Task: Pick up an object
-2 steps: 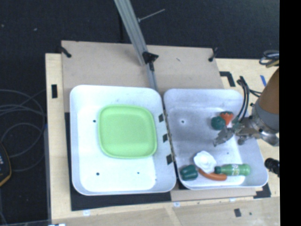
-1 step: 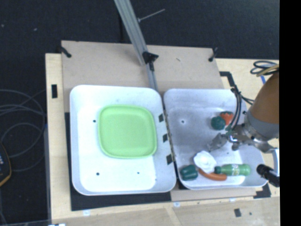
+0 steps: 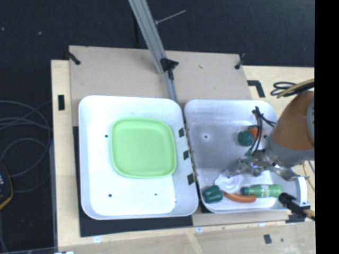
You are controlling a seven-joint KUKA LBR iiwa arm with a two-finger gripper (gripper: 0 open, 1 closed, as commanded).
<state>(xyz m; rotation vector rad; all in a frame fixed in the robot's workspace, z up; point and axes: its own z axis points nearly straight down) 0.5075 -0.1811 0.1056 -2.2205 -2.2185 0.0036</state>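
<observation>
The bench [image 3: 132, 81] is a pale wooden top with a brown board laid over it, standing on a dark floor where a few cables [image 3: 21, 136] loop at nine o'clock; a grey metal strut [image 3: 148, 28] slants in from twelve o'clock and ends between the two bins. The left bin [image 3: 95, 189] holds a light green square plate [image 3: 143, 147], lying flat near its middle. The right bin [image 3: 212, 120] carries the clutter — a dark green round piece [image 3: 245, 138] toward three o'clock, and along its six o'clock wall a dark green cup-like thing [image 3: 212, 194], something white and crumpled [image 3: 229, 183], an orange strip [image 3: 238, 197] and a green bottle [image 3: 263, 190] lying on its side, just beside each other. The arm [image 3: 294, 128] comes in from three o'clock, its gripper [image 3: 249, 164] low over the right bin just above the white piece; whether its fingers are apart or together I cannot tell.
</observation>
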